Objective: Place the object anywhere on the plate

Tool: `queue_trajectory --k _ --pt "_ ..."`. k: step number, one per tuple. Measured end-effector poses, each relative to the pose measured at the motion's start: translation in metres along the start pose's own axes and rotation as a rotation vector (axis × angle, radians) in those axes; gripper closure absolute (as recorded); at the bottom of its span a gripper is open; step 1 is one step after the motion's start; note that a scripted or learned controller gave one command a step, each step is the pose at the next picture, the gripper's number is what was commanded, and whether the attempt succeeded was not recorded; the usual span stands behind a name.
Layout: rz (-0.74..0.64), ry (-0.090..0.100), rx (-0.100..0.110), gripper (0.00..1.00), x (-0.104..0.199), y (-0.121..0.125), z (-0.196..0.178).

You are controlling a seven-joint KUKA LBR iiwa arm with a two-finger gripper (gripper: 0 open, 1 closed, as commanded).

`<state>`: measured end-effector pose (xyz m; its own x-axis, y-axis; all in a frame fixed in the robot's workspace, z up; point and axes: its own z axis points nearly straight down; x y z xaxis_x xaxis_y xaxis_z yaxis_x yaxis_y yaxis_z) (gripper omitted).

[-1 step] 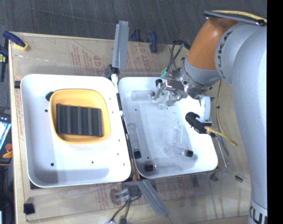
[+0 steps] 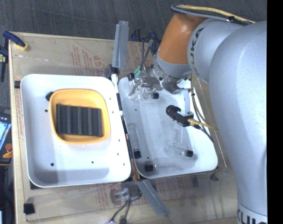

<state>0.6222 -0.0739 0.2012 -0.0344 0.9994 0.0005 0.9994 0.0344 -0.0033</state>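
Observation:
The plate is yellow-orange with a dark ridged middle, and it lies in the left white bin. My gripper is low over the far left corner of the right bin, apart from the plate. I cannot make out anything held in it. A faint, see-through piece with a small black end lies on the right bin's floor toward its near right side; what it is stays unclear.
A black plug on a yellow cable hangs from the wrist over the middle of the right bin. The grey arm with its orange band covers the right bin's far right. Small black bits sit along that bin's near left rim.

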Motion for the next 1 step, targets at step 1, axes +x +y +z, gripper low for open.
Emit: queue_trajectory --k 1 --pt "-0.276 -0.001 -0.002 1.0 0.0324 0.0355 0.0087"
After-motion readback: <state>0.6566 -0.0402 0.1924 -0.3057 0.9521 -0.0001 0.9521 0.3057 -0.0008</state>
